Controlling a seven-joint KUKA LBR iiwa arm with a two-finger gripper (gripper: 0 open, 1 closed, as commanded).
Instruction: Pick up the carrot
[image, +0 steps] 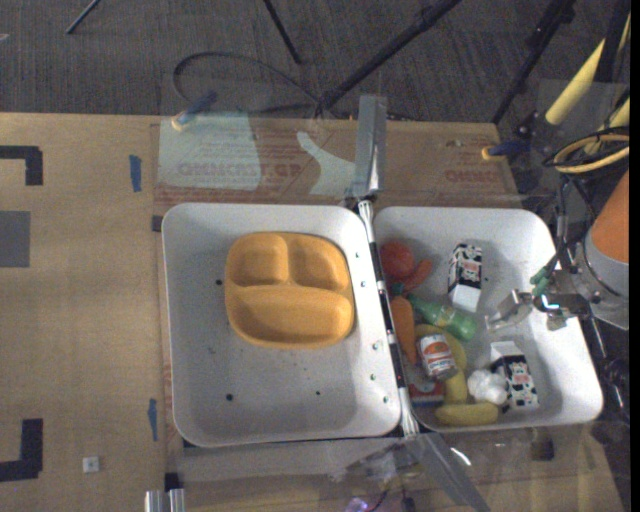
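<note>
While the arm hangs at the right edge of the right-hand bin (575, 300), the approach step is judged to be in hand — nothing has been grasped. The gripper (505, 312) is seen over the bin's right half, near a small milk carton (466, 272), and its pale jaws point leftward into the clutter. They appear slightly parted with nothing between them, though the view is too coarse for the gap to be told with certainty.

The carrot (403, 326) lies against the left wall of that bin, just beside the divider, with its long axis running roughly up and down the view. It is crowded: a red tomato-like toy (397, 258) sits above it, a green bottle (447, 318) lies just to its right, and a small red-and-white can (435, 355) rests near its lower end. A banana (468, 412) and a second milk carton (517, 380) are placed further down. In the left bin (190, 330) an orange divided plate (289, 288) is set, well apart from all this.

For the next move, the jaws would need to be carried left across the bin, past the green bottle, and brought down over the carrot's middle with the fingers set across its narrow width. The nearby wall and the bottle leave little room — a collision or a mistaken grasp of a neighbour is the likely risk.
</note>
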